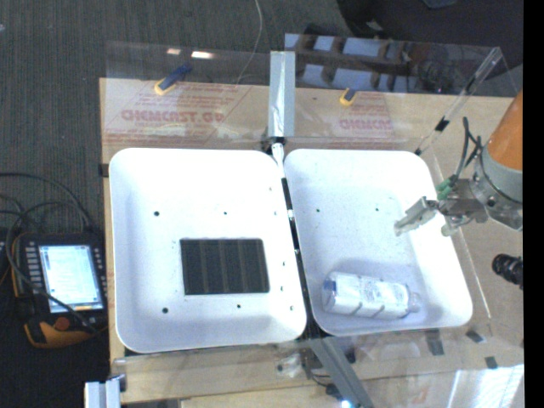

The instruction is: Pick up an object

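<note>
A white plastic bottle with a pale label [371,296] lies on its side near the front edge of the right bin [357,177]. A dark ribbed rectangular pad [224,266] lies flat in the left bin [144,185]. My gripper [422,214] hangs above the right side of the right bin, reaching in from the right edge, well above and to the right of the bottle. Nothing shows between its fingers.
A metal divider strip [281,92] runs between the two bins at the back. A handheld control pendant with a lit screen [64,279] sits on the floor to the left. Clear panels stand behind the bins.
</note>
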Controlling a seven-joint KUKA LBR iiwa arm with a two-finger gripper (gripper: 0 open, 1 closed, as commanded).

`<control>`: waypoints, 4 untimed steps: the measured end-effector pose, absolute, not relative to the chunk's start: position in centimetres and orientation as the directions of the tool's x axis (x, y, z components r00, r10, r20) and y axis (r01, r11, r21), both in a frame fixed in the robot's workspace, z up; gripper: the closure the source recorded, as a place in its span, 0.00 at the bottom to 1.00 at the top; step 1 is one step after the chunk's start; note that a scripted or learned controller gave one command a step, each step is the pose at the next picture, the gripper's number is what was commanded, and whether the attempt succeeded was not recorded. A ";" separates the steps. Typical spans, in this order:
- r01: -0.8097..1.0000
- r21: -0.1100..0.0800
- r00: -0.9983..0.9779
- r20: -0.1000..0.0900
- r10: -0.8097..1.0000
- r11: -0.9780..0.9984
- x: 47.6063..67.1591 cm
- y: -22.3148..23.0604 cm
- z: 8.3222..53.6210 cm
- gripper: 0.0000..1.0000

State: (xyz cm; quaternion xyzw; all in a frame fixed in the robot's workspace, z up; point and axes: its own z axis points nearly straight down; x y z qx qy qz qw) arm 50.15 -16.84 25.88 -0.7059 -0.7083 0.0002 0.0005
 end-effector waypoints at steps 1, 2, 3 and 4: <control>0.998 0.001 0.061 0.000 0.998 -0.061 48.5 -18.8 27.3 0.00; 0.997 -0.001 0.077 0.000 0.997 -0.077 50.0 -11.9 25.2 0.00; 0.999 -0.002 0.032 0.000 1.000 -0.032 48.4 -16.5 17.9 0.00; 1.000 0.000 -0.006 0.001 1.000 0.006 48.5 -17.4 20.2 0.00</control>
